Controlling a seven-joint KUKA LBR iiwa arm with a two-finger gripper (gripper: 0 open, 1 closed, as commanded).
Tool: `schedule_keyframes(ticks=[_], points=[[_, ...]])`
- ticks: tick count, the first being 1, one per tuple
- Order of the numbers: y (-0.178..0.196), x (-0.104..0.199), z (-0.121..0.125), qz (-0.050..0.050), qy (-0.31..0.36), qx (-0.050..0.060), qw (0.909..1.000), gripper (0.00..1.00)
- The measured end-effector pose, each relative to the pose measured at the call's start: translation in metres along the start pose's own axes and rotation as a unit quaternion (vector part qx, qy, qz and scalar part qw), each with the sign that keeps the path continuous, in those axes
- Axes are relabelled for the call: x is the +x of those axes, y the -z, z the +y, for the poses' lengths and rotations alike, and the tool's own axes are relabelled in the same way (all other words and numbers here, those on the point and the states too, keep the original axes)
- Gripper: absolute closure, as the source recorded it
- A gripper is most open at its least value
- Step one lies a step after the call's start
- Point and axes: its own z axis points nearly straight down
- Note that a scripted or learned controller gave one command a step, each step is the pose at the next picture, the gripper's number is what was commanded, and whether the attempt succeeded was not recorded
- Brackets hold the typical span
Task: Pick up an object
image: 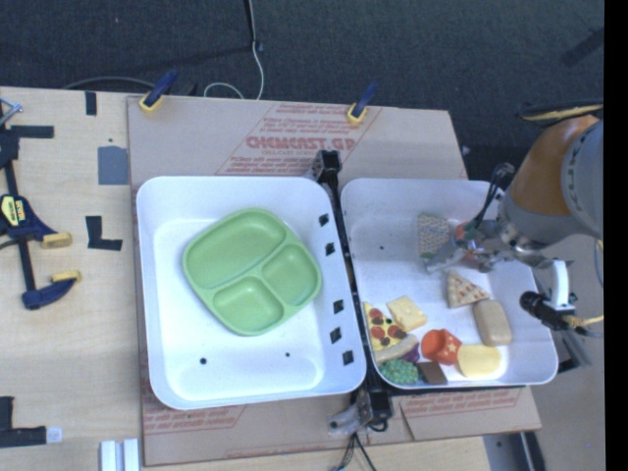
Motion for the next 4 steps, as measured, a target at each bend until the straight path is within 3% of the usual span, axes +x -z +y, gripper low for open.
schedule_keyframes(ticks=[1,2,3,4], points=[[0.006,0.003,-0.039,-0.001,0.0,-0.001,1.0,0.0],[0.017,0.005,-0.037,0.0,0.001,-0.002,1.0,1.0],[0.005,0.073,0.027,0.0,0.004,-0.002,1.0,1.0],[0.111,0.151,-0.023,0.002,0.004,-0.003,1.0,1.0]])
